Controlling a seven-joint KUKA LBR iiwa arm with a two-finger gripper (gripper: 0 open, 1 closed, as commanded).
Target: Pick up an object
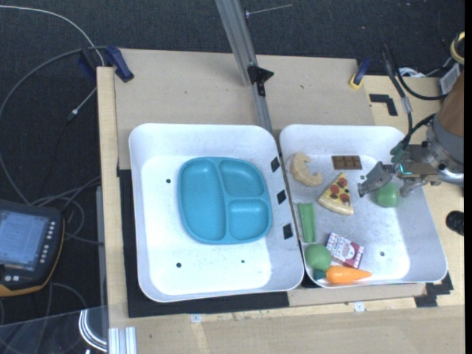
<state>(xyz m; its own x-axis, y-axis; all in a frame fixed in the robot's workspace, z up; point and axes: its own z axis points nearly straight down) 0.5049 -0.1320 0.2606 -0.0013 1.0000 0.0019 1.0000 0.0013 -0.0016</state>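
At right of frame, in right bin (417, 220): gripper (386, 183) with fingers spread, straddling green object (386, 195), not clamped. Pizza slice (337, 195) just left, chocolate bar (346, 162) above-left. Carrot (347, 275), green ball (318, 256) along lower edge. Left bin (151, 198) holds blue tray (223, 199).

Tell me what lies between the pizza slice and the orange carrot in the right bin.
In the camera view, a red-and-white packet lies between the pizza slice and the carrot.
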